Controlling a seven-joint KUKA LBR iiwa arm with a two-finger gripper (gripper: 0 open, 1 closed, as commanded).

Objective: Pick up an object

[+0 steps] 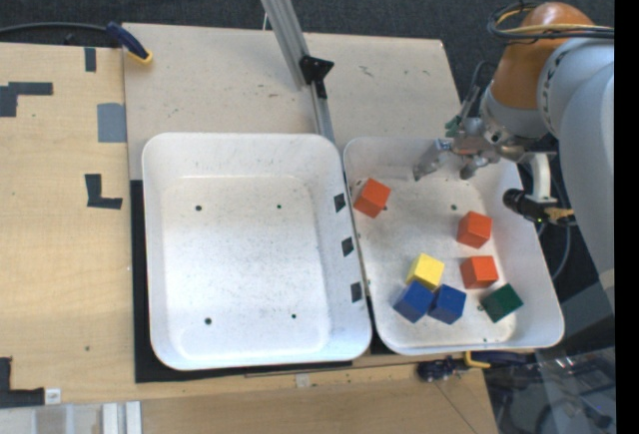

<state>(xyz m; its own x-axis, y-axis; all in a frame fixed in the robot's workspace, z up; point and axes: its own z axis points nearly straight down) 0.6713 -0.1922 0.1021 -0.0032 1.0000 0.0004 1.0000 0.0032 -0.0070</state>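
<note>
In the right bin (534, 252) lie several cubes. An orange cube (372, 197) sits alone near its left wall. Two more orange cubes (474, 228) (480, 270) lie toward the right side. A yellow cube (426, 270) touches two blue cubes (412, 301) (447, 303) at the front, and a green cube (502, 301) lies in the front right corner. My gripper (445, 168) hangs over the bin's back edge, open, with nothing between its fingers. It is behind and to the right of the lone orange cube.
The left bin (160, 222) adjoins the right one. A slanted metal pole (285, 13) with a black clamp crosses the bench behind the bins. Cables hang by the arm on the right.
</note>
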